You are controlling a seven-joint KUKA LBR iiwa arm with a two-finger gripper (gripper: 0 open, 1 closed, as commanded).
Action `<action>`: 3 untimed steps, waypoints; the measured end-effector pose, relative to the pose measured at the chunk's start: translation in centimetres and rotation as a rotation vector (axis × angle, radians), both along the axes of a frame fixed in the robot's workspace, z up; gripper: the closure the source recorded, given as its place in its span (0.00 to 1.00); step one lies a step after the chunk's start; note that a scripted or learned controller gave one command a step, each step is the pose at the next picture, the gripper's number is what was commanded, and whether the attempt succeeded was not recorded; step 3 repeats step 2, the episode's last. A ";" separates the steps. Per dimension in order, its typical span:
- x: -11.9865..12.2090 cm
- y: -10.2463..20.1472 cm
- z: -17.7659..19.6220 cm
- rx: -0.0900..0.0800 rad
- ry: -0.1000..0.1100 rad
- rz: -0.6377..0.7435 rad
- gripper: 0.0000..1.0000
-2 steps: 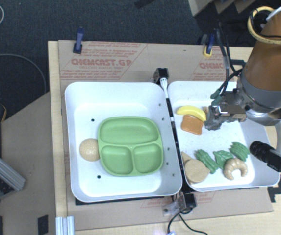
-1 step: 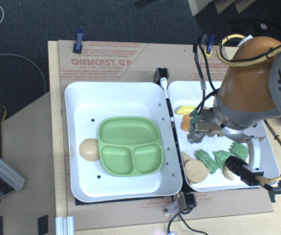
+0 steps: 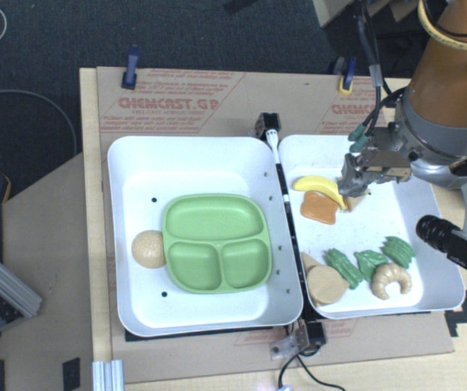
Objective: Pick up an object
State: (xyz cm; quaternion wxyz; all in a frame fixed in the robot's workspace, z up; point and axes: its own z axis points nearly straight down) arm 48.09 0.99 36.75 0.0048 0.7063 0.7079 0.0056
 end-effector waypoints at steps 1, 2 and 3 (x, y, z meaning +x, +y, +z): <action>1.6 -2.0 -5.5 -0.002 0.021 -0.005 1.00; -0.3 2.3 -11.8 0.000 0.024 0.001 1.00; -0.3 2.3 -11.8 0.000 0.024 0.001 1.00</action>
